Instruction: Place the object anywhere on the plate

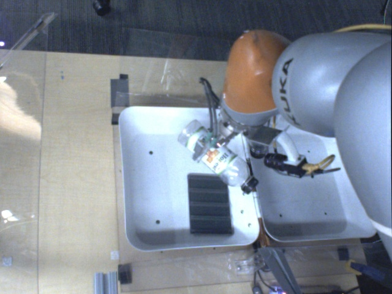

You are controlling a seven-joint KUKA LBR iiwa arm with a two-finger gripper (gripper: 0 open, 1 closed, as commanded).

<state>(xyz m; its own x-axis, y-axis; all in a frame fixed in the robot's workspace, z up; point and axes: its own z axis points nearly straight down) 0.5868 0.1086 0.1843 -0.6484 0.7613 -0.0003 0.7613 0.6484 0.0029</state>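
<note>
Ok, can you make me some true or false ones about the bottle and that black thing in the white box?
1. The clear bottle lies in the left bin. True.
2. The black ridged plate sits in the right bin. False: it is in the left bin.
3. The bottle stands upright. False: it is tilted on a slant.
4. The bottle has a label with orange on it. True.
5. The arm's band is green. False: it is orange.
</note>
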